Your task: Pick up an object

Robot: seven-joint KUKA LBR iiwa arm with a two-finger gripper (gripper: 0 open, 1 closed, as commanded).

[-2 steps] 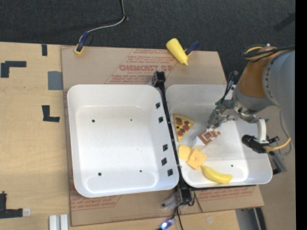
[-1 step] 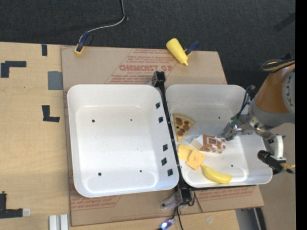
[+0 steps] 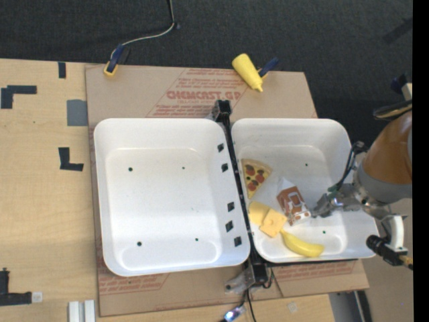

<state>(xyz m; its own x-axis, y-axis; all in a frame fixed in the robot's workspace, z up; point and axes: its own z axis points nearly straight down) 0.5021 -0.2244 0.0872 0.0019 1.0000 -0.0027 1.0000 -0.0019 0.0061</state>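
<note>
Your gripper (image 3: 320, 208) sits just right of the small brown packet (image 3: 293, 203) in the right bin (image 3: 335, 134), its grasp unreadable; the packet looks light and slick, so pinch across its narrow edges.

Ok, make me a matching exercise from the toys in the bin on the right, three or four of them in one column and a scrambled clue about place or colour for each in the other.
Things:
1. pizza slice
2. banana
3. brown block
4. cheese wedge

Clues:
A. lowest in the bin, near its front wall
B. beside the divider, with red dots
C. right by the gripper
D. yellow, just left of the banana

Pairs: 1-B, 2-A, 3-C, 4-D
</note>
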